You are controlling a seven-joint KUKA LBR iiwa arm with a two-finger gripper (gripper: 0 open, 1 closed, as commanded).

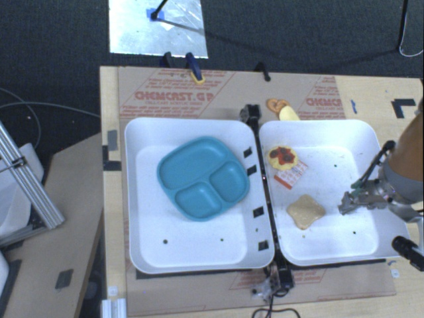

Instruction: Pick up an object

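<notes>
The gripper (346,204) sits low in the right bin (361,132), just right of the toast (305,211), with nothing between its fingers; whether they are wide or narrow I cannot tell. The toast is the nearest thing to pick. To do this well, the gripper should centre over the toast, come straight down and close across its short side, since the flat piece may slip. Beyond the toast, toward the bin's far-left corner, lie a pizza (283,157) and a small packet (291,175). The left bin (149,244) holds a blue tray (202,186).
</notes>
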